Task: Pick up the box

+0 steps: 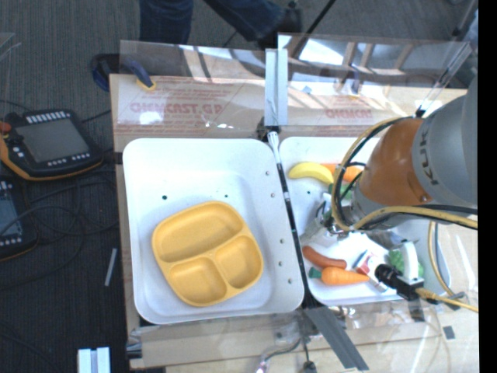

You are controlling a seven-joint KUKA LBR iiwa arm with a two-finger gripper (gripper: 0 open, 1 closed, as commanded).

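Camera view: the arm covers the right bin. The box, white with red print, lies at the bin's five o'clock beside a carrot. It looks light, stiff cardboard; take it across its narrow sides.

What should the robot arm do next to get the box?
Probably rise a little so the right bin can be seen properly. The arm hangs low over it and hides much of what lies there. Around it I can see a banana, a carrot and a white object with red print that may be the box, though I cannot be sure.
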